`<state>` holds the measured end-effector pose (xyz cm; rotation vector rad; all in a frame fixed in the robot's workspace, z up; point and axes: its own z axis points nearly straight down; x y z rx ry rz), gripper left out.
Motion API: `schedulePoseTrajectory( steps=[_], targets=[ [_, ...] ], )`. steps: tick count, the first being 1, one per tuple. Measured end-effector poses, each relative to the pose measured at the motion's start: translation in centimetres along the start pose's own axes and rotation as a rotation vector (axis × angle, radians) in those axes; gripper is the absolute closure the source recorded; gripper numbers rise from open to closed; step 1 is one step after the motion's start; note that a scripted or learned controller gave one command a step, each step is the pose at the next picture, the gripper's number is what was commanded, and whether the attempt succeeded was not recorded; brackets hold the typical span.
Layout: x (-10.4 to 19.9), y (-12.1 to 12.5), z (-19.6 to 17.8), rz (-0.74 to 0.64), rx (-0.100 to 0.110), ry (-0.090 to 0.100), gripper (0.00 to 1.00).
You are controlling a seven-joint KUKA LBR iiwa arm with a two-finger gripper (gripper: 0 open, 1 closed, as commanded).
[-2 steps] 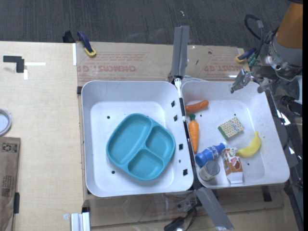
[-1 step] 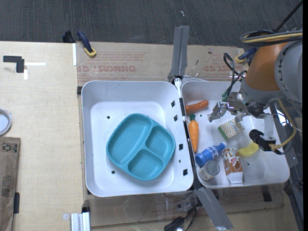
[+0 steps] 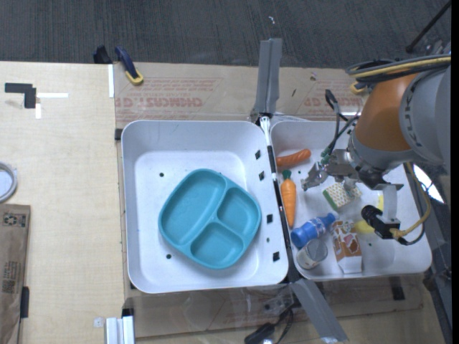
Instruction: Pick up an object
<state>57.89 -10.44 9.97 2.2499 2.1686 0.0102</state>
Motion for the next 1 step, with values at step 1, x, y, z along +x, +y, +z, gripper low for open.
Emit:
schedulePoseTrajectory(
  steps=[1],
  targets=[
    [-0.9,8.48,0.05,0.01,0.001,0.002,0.0]
  ],
)
